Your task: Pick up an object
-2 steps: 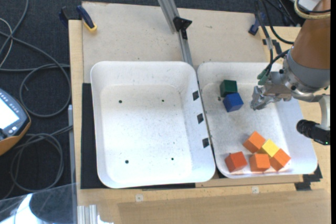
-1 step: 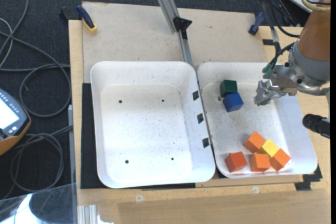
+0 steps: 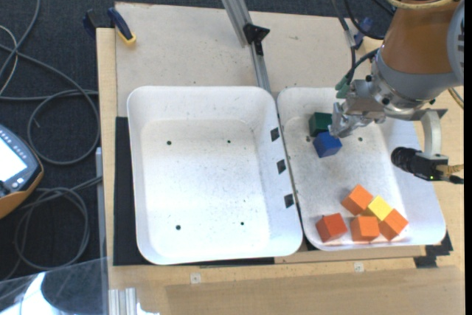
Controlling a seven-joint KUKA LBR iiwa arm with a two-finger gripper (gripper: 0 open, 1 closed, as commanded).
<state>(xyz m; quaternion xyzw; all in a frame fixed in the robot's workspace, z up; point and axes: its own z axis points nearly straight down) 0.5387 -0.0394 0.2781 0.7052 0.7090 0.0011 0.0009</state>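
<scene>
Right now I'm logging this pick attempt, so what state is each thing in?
gripper: low in the right bin, at the blue block
blue block: tilted, beside the green block
green block: resting, partly hidden
orange blocks: clustered, untouched
yellow block: among the orange ones
left bin: nothing visible inside

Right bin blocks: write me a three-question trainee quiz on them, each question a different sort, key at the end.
1. True or false: the blue block lies apart from the orange and yellow cluster.
2. Multiple choice: what touches the blue block's far side? A) a green block B) a red ball C) a yellow block
3. Fill in: the gripper hovers over the ____ end of the right bin.

Key: 1 true; 2 A; 3 far.
</scene>
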